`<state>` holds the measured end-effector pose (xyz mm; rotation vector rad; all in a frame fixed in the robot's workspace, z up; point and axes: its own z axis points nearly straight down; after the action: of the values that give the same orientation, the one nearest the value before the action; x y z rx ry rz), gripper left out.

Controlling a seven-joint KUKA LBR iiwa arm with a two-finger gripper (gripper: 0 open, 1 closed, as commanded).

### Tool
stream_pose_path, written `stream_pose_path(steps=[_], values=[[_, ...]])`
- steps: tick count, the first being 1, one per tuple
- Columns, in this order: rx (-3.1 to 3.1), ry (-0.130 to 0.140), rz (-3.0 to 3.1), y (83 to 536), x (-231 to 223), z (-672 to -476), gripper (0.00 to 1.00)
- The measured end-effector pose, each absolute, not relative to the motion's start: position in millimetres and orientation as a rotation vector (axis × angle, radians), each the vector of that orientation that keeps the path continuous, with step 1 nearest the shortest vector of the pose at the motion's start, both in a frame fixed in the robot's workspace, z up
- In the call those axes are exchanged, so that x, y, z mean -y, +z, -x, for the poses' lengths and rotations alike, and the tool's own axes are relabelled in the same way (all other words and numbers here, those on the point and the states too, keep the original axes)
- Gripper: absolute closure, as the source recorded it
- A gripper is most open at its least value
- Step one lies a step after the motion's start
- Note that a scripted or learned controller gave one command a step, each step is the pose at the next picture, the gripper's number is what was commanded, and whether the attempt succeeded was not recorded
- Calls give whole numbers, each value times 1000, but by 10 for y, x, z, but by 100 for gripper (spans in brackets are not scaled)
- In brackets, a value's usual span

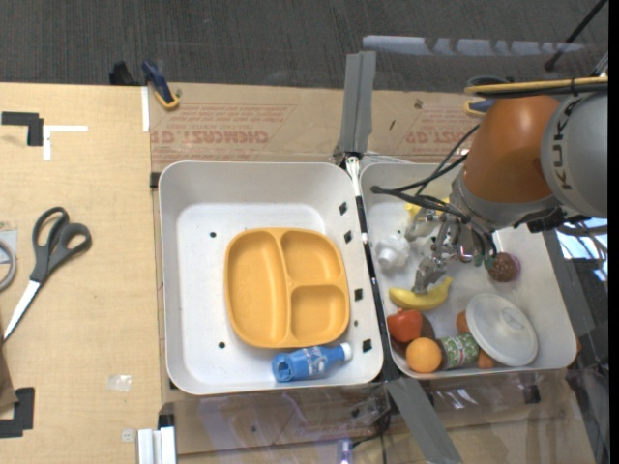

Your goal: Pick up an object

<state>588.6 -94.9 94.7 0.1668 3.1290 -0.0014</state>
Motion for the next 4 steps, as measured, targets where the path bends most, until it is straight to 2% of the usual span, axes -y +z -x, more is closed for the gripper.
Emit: stream_pose_path(steps=[1,2,3,4], values=[[-3111,-1,-390,937,1144,-5600,0],[-3072,-1,-617,1044,1666,-6097,0],[-3048,-1,-723,956,1784,-6336,0],[-2979,-1,-990,926,1542,-6267,0]])
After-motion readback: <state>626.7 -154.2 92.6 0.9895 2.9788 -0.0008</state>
